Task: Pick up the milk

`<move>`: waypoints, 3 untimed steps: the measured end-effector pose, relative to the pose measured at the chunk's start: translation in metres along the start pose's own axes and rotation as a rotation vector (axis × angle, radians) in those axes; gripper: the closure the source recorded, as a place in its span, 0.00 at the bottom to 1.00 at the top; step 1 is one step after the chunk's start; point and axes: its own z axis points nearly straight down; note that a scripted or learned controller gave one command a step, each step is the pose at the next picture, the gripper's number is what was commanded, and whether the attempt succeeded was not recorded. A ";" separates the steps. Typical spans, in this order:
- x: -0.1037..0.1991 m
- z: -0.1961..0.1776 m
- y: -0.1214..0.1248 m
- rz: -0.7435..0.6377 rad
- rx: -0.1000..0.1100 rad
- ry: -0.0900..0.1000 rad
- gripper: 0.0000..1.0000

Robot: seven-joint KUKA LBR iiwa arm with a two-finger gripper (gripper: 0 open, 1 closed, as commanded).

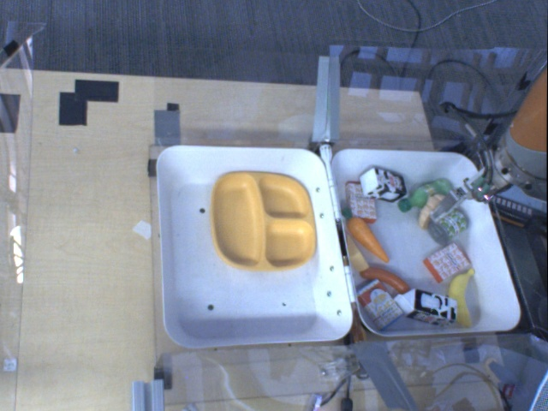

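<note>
Camera view. Two white bins side by side on the wooden desk [86,255]. Left bin [184,306] carries a yellow divided tray [261,219], roughly centred.

Right bin [497,311] holds the clutter. Milk: a small carton with black-and-white cow pattern [383,182], lying tilted near the bin's far left part, just beside a small red-and-white box [360,201]. A second black-and-white carton [434,306] lies on its side at the near edge, next to a banana [463,292]. Carrot [368,239] and a reddish sausage [385,276] along the left side; a green item [425,195] and a grey can [450,223] toward the right; a checked red box [446,262] below the can.

Arm enters from the right, orange band at the frame edge. Gripper [469,190] sits low over the bin's right side, by the green item and can, well apart from the milk. Fingers too small to resolve: open or closed, cannot tell.
</note>
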 end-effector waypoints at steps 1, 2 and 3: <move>-0.009 0.074 0.079 0.062 0.014 0.011 0.00; 0.024 0.078 0.095 0.122 0.028 -0.008 0.00; 0.033 0.079 0.096 0.212 0.038 -0.010 0.00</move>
